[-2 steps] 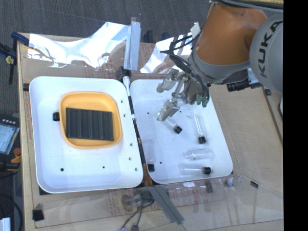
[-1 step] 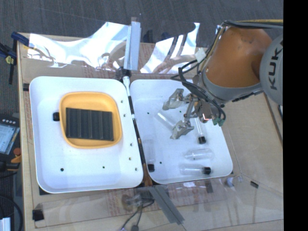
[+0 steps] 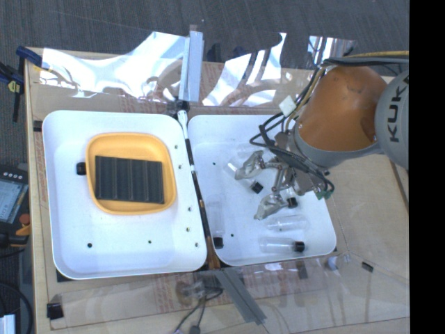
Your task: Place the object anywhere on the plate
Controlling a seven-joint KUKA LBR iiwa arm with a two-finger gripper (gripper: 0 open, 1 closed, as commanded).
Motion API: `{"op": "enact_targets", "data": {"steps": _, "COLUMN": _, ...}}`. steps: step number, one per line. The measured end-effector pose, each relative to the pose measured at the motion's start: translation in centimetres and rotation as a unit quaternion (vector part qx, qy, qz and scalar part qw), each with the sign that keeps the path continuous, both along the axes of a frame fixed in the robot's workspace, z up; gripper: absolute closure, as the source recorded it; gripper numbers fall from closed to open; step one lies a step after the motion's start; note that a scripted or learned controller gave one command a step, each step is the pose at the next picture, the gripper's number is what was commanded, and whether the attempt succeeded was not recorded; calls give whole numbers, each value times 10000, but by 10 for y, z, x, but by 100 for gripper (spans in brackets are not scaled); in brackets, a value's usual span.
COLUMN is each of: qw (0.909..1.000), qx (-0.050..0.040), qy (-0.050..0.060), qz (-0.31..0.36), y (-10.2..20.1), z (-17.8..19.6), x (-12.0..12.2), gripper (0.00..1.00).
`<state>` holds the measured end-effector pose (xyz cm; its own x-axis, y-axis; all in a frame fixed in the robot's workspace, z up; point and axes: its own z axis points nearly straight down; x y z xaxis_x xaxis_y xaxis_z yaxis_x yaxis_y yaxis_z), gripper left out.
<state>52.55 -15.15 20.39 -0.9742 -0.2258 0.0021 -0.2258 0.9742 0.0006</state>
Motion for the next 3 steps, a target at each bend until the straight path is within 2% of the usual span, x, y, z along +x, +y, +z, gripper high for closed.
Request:
{"op": "enact_targets", "data": {"steps": 1, "qw": 10000, "qx": -1, "qy": -6, "qz": -96, "y": 21, "z": 25, "x": -31, "gripper": 0}}
{"op": "enact_targets", "data": {"steps": 2, "qw": 9777, "qx": 11, "qy": 4, "qz": 2099, "y": 24, "z": -33, "x": -21, "gripper": 0}}
{"op": "enact_targets", "data": {"steps": 3, "qw": 9243, "qx": 5, "qy": -22, "qz": 3818, "y": 90, "z": -12, "x": -23, "gripper": 0}}
